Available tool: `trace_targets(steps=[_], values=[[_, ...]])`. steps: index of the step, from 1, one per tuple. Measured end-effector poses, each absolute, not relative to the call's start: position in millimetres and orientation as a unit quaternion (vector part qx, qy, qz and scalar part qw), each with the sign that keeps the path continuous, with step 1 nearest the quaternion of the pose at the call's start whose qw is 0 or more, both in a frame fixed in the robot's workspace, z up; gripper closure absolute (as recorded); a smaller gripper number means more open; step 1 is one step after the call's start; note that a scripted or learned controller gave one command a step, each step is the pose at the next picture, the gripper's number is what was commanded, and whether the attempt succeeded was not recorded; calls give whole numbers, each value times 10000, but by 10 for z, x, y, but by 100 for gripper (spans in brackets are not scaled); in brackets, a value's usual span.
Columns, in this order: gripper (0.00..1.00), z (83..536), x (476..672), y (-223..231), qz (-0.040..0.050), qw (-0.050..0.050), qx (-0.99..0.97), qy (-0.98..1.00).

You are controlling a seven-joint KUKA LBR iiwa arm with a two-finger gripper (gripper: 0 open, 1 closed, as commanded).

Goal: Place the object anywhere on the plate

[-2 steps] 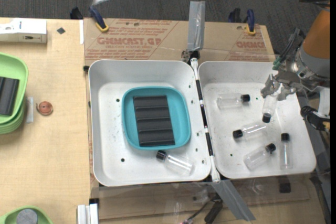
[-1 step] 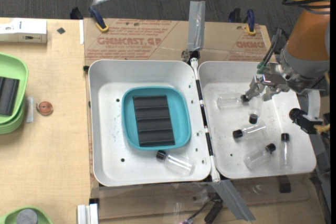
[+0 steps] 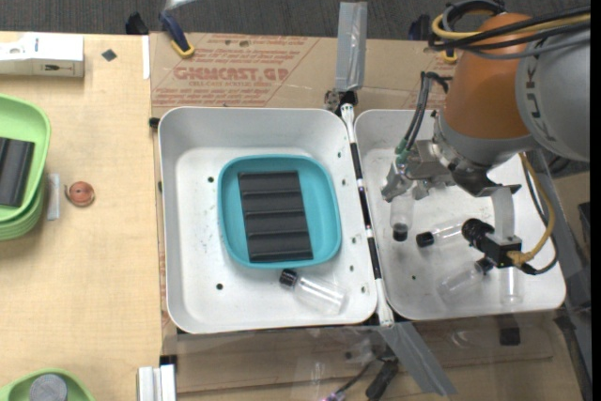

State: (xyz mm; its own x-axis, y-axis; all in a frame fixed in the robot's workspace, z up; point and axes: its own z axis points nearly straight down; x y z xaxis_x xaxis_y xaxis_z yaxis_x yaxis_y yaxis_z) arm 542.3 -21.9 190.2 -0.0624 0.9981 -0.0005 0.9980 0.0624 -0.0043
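A teal plate (image 3: 231, 202) lies in the left bin (image 3: 188, 155) with a black ridged insert (image 3: 274, 214) on it. A clear vial with a black cap (image 3: 310, 287) lies in that bin just in front of the plate. My gripper (image 3: 404, 193) hangs over the left part of the right bin (image 3: 535, 300), open. A small black-capped vial (image 3: 401, 226) stands right under its tips, and I cannot tell if they touch it. Another capped vial (image 3: 438, 238) lies just to its right.
More clear vials (image 3: 462, 281) lie at the front of the right bin. A black bracket with yellow cable (image 3: 498, 249) hangs off the wrist. A green tray (image 3: 21, 166) sits at the far left, and cardboard (image 3: 244, 66) lies behind the bins.
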Motion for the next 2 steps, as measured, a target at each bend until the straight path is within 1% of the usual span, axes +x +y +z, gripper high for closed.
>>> trace_targets(steps=[1, 2], values=[[0, 1904, 5424, -222, 16, 11, -6850, -7286], [0, 2684, 5612, -758, 14, 0, -7079, -7063]])
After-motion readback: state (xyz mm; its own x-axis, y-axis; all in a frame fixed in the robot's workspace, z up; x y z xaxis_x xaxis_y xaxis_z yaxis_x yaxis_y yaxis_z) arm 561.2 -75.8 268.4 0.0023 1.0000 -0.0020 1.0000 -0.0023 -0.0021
